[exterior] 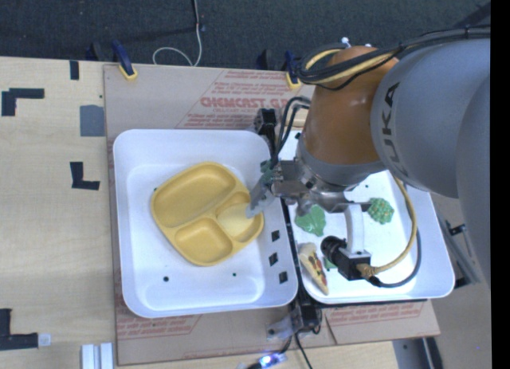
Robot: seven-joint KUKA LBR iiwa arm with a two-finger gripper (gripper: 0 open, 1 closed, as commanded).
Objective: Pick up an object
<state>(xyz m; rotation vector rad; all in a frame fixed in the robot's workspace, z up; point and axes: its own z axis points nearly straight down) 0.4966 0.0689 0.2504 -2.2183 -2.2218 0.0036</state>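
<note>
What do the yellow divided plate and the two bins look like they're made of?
The yellow divided plate looks like moulded plastic with a matte to satin finish: one even colour, rounded compartment ridges, soft highlights. The left bin and right bin also look like plastic, smooth white with rounded rims, though coated metal can't be ruled out.

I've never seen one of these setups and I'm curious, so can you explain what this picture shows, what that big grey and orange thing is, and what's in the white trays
The big grey and orange thing is a robot arm, reaching in from the right. One camera fixed above the bench looks down at a slant. At the arm's end is a two-finger gripper, which hangs over the right side of a yellow divided plate. I see nothing between its fingers, so it holds nothing I can make out. The plate lies in the left white bin. The right white bin holds two green lumpy toys and a yellowish piece near its front left corner. Both bins sit on a cardboard sheet on the bench.
</note>
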